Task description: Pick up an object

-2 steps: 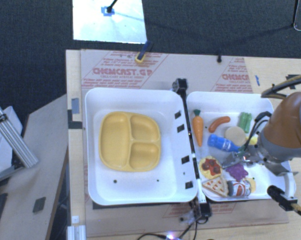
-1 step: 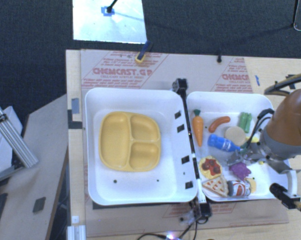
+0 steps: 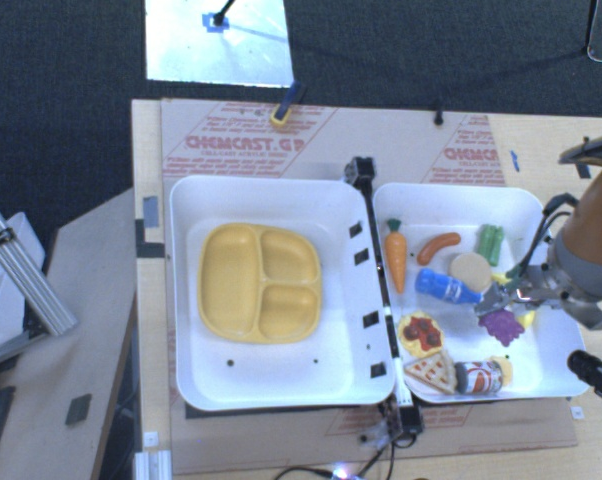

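The right bin (image 3: 521, 204) holds several toy foods: a carrot (image 3: 395, 254), a sausage (image 3: 439, 247), a green piece (image 3: 491, 244), a tan round cookie (image 3: 470, 270), a blue bottle (image 3: 447, 287), a purple grape bunch (image 3: 502, 325), a small pizza round (image 3: 421, 332), a pizza slice (image 3: 430, 372) and a can (image 3: 478, 377). My gripper (image 3: 505, 300) comes in from the right and hovers low between the blue bottle's end, the cookie and the grapes. Whether anything is between its fingers is unclear.
The left bin (image 3: 186, 298) holds a yellow divided plate (image 3: 260, 281). A black-tabbed divider (image 3: 373, 278) separates the bins. The grey arm with its orange band (image 3: 591, 238) covers the right bin's right side. A metal sheet (image 3: 217, 28) lies beyond the bench.
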